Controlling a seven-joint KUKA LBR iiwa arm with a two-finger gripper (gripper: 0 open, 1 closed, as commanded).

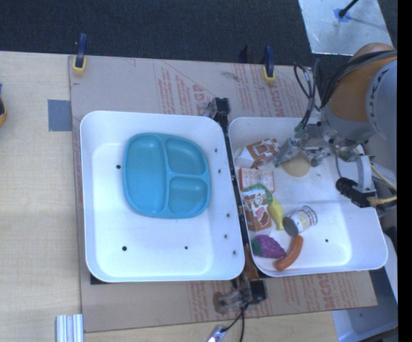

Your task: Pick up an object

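Gripper (302, 150) low over right bin (356, 258), far side; fingers a metallic blur, spread not readable. Just beside: pale rounded lump (296, 167), smooth, contact unclear. Nearby along bin's left wall: crinkly printed packets (257, 191), yellow banana-shaped piece (276, 213), small can (301, 220) lying tilted, knobbly purple grape cluster (268, 246), glossy orange-red sausage (289, 253). Left bin (99, 255), shallow white plastic, holding blue three-compartment plate (167, 175), flat, rounded corners. Grey arm (377, 105) with orange band entering from right, bent down to wrist. Cardboard sheet (156, 84) under both bins.
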